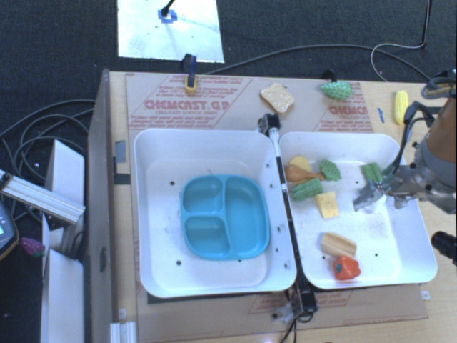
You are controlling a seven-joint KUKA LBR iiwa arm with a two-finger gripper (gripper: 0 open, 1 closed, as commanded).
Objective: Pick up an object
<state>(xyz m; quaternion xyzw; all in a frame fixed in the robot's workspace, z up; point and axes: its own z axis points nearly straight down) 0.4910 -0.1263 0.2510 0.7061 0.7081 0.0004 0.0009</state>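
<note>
The right bin [410, 263] holds several toy foods: a yellow-orange drumstick [300, 169], a green leafy piece [330, 168], a green pickle [307, 189], a yellow cheese wedge [328, 206], a green piece [371, 171], a tan bread stick [338, 244] and a red pepper [346, 268]. My gripper [368, 195] hangs low over the right bin's middle, just below the green piece and to the right of the cheese wedge. The arm's grey wrist reaches in from the right edge. Nothing is visibly held.
The left bin [157, 263] carries a blue divided plate [225, 216]. On the cardboard behind the bins lie a tan cracker [277, 97], a green toy [337, 89] and a yellow toy [401, 107]. A clamp [190, 73] sits at the back edge.
</note>
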